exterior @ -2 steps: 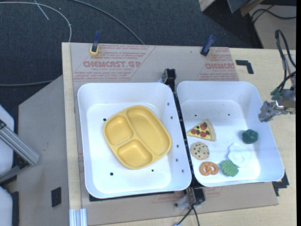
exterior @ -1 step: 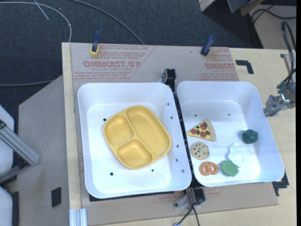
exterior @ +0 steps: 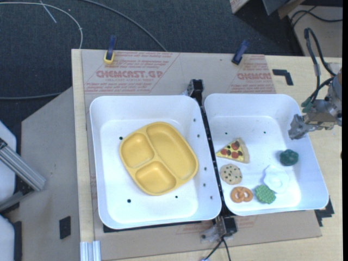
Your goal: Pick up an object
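At the frame's right edge the gripper (exterior: 300, 127) hovers over the right bin (exterior: 253, 105); I cannot tell its state. The pizza slice (exterior: 234, 150), cookie (exterior: 231, 173) and pretzel (exterior: 241, 194) lie inside that bin, lower centre-right.

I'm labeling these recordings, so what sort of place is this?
Likely a robotics lab test bench: two white bins clamped to a board, toy food like a pizza slice, loose cables on dark carpet.
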Action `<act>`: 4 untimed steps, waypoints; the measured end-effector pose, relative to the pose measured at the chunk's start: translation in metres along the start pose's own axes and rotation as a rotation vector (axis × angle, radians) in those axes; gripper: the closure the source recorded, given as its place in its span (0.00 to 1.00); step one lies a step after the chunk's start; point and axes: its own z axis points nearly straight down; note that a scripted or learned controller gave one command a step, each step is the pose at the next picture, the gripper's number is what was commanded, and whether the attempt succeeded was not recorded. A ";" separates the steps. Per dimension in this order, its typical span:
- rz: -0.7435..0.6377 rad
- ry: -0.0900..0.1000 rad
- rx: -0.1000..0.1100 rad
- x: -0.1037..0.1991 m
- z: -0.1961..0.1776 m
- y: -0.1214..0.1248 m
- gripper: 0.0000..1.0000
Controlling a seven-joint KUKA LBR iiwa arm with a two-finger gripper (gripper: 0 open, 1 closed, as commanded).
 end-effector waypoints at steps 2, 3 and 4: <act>-0.002 0.001 0.001 0.106 0.031 0.000 1.00; 0.002 0.000 0.001 0.163 0.042 0.002 1.00; -0.003 -0.001 -0.004 0.216 0.033 -0.001 1.00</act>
